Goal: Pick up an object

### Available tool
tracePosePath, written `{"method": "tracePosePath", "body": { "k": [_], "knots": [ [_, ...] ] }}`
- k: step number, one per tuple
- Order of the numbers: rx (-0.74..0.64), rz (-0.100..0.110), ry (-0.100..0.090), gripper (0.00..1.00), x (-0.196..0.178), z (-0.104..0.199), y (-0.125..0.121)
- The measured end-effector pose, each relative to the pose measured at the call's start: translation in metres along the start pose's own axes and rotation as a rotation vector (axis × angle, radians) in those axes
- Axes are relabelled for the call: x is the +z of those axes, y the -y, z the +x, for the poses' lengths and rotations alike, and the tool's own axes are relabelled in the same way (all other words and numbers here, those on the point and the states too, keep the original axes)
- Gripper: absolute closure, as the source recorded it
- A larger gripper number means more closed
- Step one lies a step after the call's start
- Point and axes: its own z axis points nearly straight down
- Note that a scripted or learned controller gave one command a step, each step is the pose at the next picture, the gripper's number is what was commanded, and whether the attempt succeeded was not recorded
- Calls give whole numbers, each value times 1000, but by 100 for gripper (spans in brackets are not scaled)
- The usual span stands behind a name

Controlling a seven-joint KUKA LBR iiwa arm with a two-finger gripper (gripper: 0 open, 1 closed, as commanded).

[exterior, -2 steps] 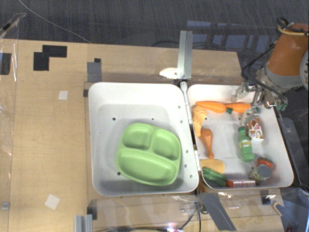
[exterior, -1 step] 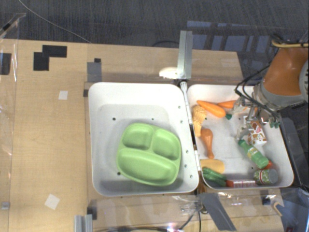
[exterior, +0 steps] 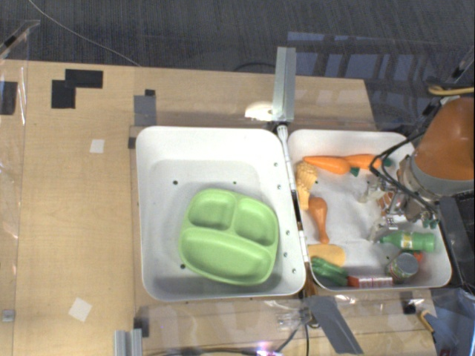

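Wooden bench (exterior: 67, 221), two white bins (exterior: 156, 273); fingers (exterior: 387, 217) above green bottle (exterior: 407, 239), state unclear, no legible labels.

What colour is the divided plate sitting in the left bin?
Light green: the three-compartment plastic plate, clearest in the camera view.

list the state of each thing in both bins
green divided plate: lying tilted in the left bin
carrot: lying flat, right bin
chicken drumstick: lying flat
green bottle: on its side
can: tipped
gripper: low over the right bin
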Motion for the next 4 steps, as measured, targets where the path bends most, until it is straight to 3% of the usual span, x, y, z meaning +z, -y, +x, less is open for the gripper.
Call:
{"method": "tracePosePath", "body": {
  "k": [1,2,3,4],
  "knots": [
    [142,2,5,0,-1,19,-11],
    [62,-1,7,0,-2,48,-89],
    [78,-1,5,0,0,-28,-84],
    [155,-1,5,0,-2,41,-102]
  ]
}}
